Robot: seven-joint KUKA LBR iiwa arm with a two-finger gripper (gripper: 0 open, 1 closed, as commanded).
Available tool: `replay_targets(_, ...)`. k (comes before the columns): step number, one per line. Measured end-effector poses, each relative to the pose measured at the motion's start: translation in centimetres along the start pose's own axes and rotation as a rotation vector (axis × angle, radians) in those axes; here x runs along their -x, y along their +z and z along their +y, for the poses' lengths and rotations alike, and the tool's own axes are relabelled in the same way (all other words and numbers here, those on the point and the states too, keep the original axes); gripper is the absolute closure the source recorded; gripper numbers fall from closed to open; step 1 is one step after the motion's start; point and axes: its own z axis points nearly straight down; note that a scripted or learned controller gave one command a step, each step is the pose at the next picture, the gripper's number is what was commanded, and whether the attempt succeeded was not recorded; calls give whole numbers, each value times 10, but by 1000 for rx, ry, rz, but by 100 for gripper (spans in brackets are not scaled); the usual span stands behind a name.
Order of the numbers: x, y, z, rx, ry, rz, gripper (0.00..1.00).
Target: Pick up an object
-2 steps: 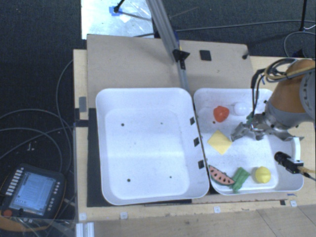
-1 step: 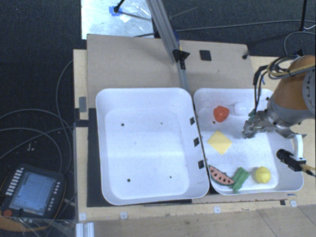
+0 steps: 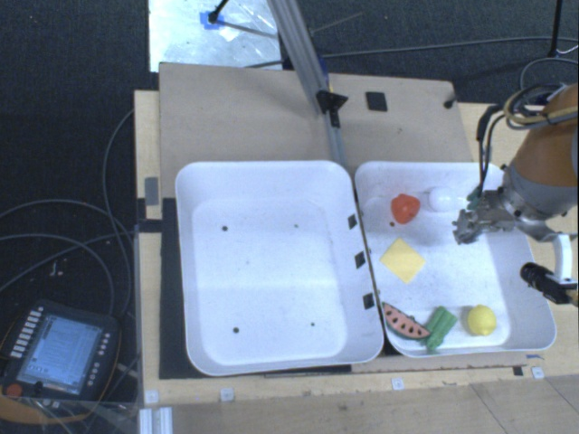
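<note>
Over the right bin (image 3: pixel 520 337), upper right of frame, my gripper (image 3: pixel 467 227) hangs just beside a white ball (image 3: pixel 441 199); grip state unreadable from here. Nearest target: that ball. I'd centre above it, then descend straight, avoiding the red piece (image 3: pixel 404 208).

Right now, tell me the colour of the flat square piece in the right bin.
Yellow; the flat square piece shows plainly in the camera view.

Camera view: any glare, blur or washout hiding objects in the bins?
Camera view: bright patch on the floor at top is blown out; the right bin is evenly lit, soft focus overall. A white object nearly blends into the bin's white; the gripper is too blurred to read. Red object and yellow square stay distinct.
</note>
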Motion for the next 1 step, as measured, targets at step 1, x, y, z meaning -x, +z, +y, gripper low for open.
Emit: replay_targets(1,0,-62,-4,2,0,0,100)
